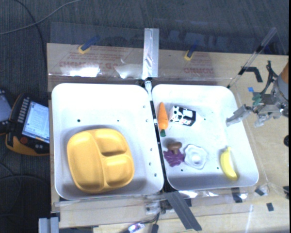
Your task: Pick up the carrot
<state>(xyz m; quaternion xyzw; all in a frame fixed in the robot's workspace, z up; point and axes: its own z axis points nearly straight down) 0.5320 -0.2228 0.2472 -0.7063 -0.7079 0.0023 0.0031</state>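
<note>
The small orange plastic carrot (162, 116) lies against the left wall of the right white bin (242, 144), alongside a yellow banana (227, 163) (lower right). The left white bin (63, 110) holds a yellow divided plate (100, 158). The state of the fingers cannot be told.

Dark grey carpet floor (48, 8) surrounds a pale wooden table (271, 144). Black cables (19, 6) trail across the far left floor; a handheld control pendant (26, 125) lies at left.
</note>
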